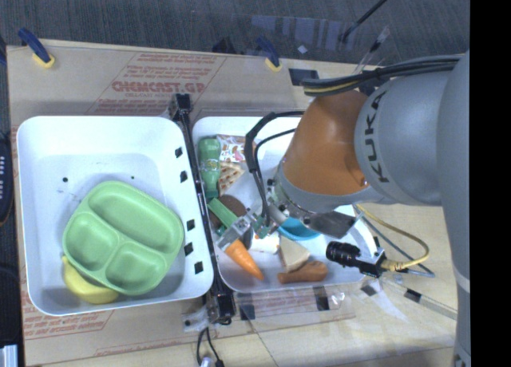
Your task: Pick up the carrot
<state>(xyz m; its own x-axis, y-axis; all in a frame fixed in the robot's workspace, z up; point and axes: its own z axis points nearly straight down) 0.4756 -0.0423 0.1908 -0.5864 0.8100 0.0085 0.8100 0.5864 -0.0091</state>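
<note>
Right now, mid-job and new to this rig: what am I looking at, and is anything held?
One camera looks down at a slant on two white bins. The grey and orange machine reaching in from the right is a robot arm; its gripper sits low in the right bin. Just below it lies the carrot, which does not look to be between the fingers. Around it are a green bottle, a blue item and bread-like pieces. The left bin holds a green divided tray over something yellow.
</note>
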